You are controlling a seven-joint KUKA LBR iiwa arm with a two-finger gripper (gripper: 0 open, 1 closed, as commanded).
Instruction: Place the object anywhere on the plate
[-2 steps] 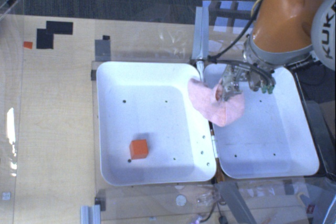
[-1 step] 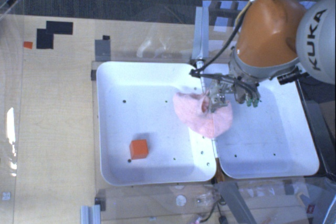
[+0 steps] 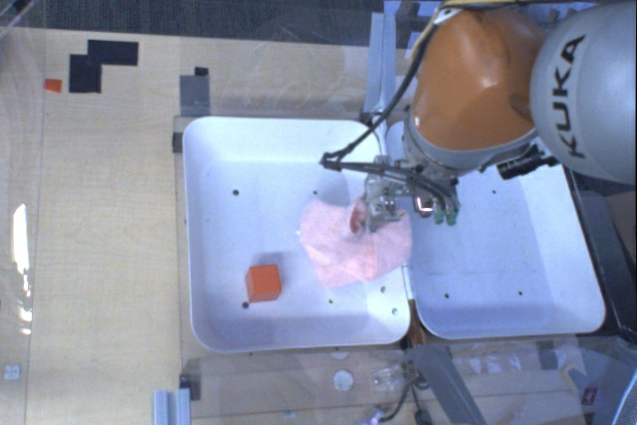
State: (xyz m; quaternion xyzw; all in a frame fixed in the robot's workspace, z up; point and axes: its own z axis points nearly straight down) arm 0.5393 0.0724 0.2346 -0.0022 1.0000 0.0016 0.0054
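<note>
The gripper (image 3: 370, 214) sits low over a pink plate (image 3: 343, 249) in the left bin (image 3: 214, 214), a small red object (image 3: 356, 219) at its fingers; whether they clamp it cannot be told. An orange cube (image 3: 264, 283) lies nearby

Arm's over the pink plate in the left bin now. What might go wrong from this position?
1. The gripper sits above the pink plate, with something small and red at its tip. If that is the object, it could slip loose.
2. The plate lies against the left bin's right wall, so a drop could miss it.
3. The orange block lies apart from the plate; if it is the target, it is untouched.
</note>
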